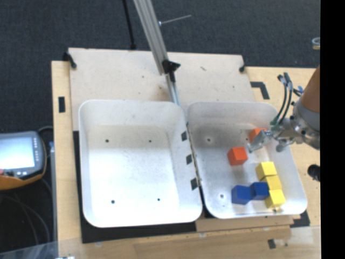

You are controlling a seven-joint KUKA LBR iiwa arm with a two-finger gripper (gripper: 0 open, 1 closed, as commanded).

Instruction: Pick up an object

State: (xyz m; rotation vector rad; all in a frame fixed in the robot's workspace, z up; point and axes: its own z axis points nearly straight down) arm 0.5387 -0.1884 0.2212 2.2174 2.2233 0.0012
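The right bin (pixel 215 115) holds several blocks. An orange cube (pixel 237 155) lies near its middle. Toward the front right are yellow blocks (pixel 267 170) (pixel 276 197) and two blue blocks (pixel 241 194) (pixel 260 189). My gripper (pixel 261 139) reaches in from the right, low over the bin's right part, just up and right of the orange cube. A small orange piece (pixel 255 133) shows right at the gripper's tip, partly hidden by it; whether it is held cannot be told.
The left bin (pixel 86 144) sits beside the right one, with a shared divider (pixel 191 155) between them. An aluminium pole (pixel 153 31) slants up from behind the bins. A small screen (pixel 19 155) stands off the bench at the left.
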